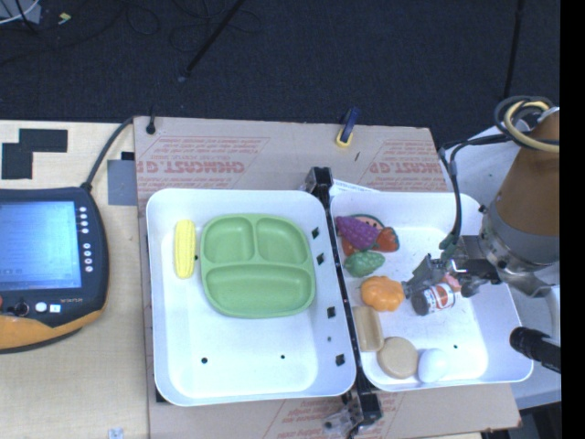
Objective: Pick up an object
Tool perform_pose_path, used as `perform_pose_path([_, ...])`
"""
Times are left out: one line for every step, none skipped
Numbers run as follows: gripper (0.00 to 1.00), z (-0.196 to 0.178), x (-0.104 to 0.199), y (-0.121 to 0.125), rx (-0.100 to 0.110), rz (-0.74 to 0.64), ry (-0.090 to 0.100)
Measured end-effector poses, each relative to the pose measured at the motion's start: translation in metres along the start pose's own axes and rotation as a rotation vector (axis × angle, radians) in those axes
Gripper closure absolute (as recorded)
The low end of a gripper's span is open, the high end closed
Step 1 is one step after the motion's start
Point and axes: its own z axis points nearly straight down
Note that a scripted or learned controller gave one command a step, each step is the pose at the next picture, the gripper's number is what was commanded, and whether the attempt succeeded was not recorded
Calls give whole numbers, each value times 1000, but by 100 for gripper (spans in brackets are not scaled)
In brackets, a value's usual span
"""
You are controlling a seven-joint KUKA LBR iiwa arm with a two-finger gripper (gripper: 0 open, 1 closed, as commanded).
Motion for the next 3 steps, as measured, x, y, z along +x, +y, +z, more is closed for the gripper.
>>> perform_pose_path([0, -5, 0, 2, -11, -2, -1])
perform_pose_path([0, 43, 6, -4, -10, -3, -1])
perform_pose_path([0, 89, 2, -5, -8, -2, 0])
